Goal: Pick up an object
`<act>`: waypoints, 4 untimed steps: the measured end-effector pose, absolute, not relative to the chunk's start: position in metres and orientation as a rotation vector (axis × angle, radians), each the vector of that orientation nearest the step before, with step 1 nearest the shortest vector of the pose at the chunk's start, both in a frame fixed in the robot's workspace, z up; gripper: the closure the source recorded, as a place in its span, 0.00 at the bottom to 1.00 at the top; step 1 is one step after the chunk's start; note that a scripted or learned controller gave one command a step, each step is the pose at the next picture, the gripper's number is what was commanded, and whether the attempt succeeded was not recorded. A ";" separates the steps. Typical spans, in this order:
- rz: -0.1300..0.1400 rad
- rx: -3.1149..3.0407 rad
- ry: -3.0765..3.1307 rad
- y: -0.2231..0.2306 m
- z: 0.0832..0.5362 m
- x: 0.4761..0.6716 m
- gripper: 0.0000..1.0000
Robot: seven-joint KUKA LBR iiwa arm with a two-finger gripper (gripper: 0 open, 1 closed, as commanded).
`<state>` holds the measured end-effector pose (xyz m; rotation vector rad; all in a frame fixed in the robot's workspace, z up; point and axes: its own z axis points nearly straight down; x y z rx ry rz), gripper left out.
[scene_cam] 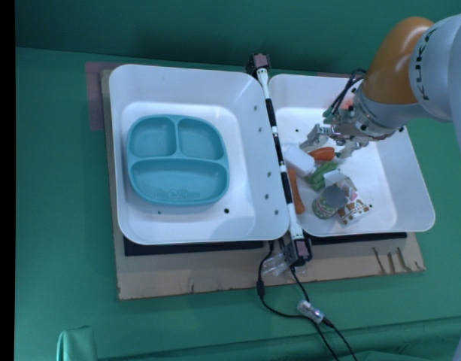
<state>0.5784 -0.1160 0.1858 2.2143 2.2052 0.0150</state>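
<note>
My gripper [332,144] hangs over the right bin [410,179], just above a pile of small objects, and its fingers stand apart. A short orange-red piece [323,154] lies right under the fingertips, with no grip on it visible. To the left of that piece is a white block [298,159]. Below them lie a green piece [320,174], an orange stick [292,180], a grey-topped cup [330,200] and a patterned packet [356,206].
The left bin [241,134] holds a teal three-part plate [177,162]. A black-and-white divider rail [279,156] runs between the bins. Cables [305,307] trail off the bench's front edge. The arm [410,66] enters from the upper right.
</note>
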 end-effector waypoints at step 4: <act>0.006 2.218 2.207 -0.142 0.189 0.511 0.00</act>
